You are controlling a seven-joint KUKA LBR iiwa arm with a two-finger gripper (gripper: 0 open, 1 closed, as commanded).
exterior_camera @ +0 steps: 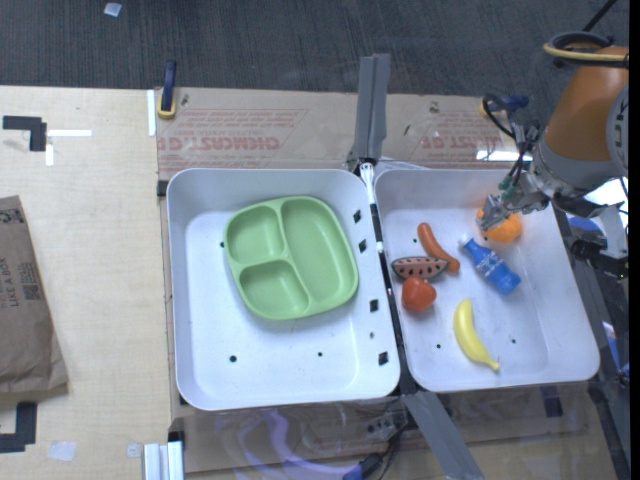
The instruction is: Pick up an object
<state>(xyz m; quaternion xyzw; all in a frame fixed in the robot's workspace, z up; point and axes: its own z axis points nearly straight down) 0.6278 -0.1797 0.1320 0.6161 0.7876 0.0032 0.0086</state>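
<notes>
Two shallow white bins before us. Left bin (200, 358) carries pale green divided plastic plate (291, 257), well left of claw. In right bin (560, 358), nearest us, yellow toy banana (474, 335), below and left of claw; then red round toy tomato (419, 294), brown seeded slice (418, 266), orange sausage (436, 247), blue crumpled wrapper (492, 266). Farthest, claw (499, 211) sits on small orange fruit (504, 228), touching it; we cannot tell whether claw is open, closed or gripping.

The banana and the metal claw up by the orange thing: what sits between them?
In the camera view, a blue bottle lies between the banana and the gripper, just below the orange fruit.
</notes>
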